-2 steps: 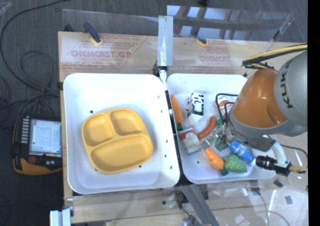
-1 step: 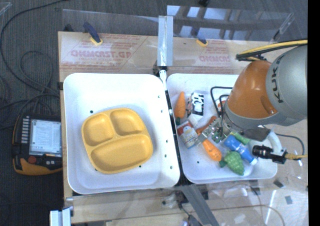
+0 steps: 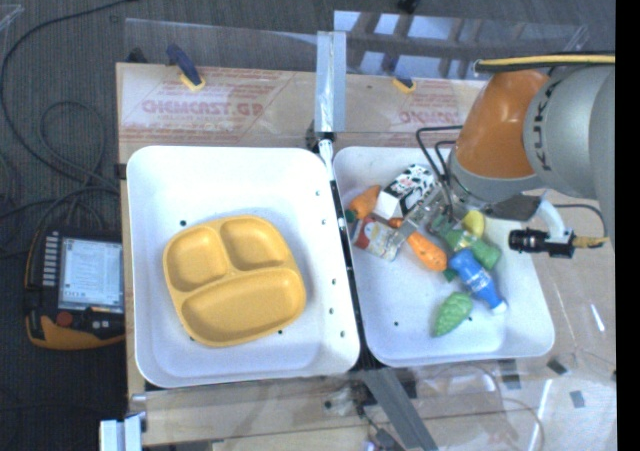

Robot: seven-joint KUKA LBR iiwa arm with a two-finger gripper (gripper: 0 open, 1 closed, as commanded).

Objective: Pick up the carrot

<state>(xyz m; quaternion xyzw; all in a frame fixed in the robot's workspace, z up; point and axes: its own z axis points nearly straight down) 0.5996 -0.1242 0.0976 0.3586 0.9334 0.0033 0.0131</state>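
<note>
The carrot [image 3: 426,251] is a short orange piece lying slantwise in the middle of the right bin [image 3: 520,339], among other toys. My gripper [image 3: 432,211] hangs low over the bin just above and behind the carrot's upper end, under the grey arm with its orange band [image 3: 500,129]. Nothing is seen lifted off the bin floor. The carrot's lower end pokes out toward the blue bottle [image 3: 476,280].
Around the carrot lie a red-and-white packet [image 3: 376,237], an orange piece [image 3: 363,202], a black-and-white carton [image 3: 408,184], yellow [image 3: 473,224] and green [image 3: 453,312] toys. The left bin [image 3: 150,189] holds a yellow divided plate [image 3: 235,279].
</note>
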